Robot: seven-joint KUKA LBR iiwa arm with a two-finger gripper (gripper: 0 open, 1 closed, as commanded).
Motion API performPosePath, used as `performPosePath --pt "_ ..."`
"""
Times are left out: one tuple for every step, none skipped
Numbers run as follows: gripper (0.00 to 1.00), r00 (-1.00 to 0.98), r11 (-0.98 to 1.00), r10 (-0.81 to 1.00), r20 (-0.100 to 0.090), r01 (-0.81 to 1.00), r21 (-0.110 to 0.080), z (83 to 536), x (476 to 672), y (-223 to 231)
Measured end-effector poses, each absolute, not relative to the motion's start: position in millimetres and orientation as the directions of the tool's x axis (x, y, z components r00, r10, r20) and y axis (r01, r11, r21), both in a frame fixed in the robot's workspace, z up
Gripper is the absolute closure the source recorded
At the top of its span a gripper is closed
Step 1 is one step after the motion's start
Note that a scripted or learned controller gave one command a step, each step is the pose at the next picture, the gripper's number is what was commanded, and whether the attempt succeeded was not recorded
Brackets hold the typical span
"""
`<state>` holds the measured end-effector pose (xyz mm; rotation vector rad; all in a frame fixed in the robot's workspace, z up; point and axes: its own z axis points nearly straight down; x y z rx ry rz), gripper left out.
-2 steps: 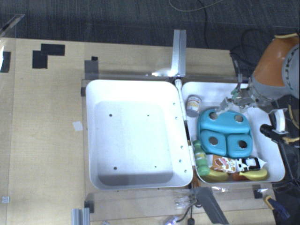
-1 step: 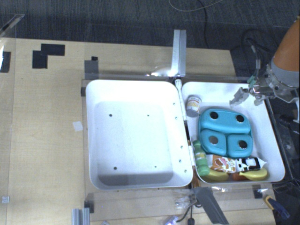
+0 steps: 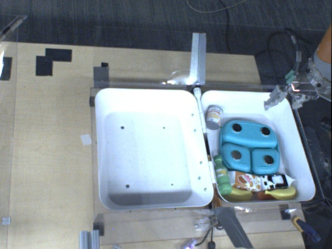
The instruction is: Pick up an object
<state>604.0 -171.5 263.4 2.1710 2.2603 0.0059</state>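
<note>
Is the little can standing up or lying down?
Lying down. The little can rests on its side in the right bin, at the wall by the left bin, one round end facing up the picture.

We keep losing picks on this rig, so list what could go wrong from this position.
1. The objects crowd the right bin: the blue tray, the small jar and the packets with the banana lie tight together, so the fingers may find no gap.
2. The gripper sits over the bin's far right corner and may clip the rim descending.
</note>
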Motion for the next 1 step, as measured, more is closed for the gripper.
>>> performPosePath --pt "0.0 -0.077 0.077 0.997 -0.002 0.997 0.004 167.8 585.2 -191.3"
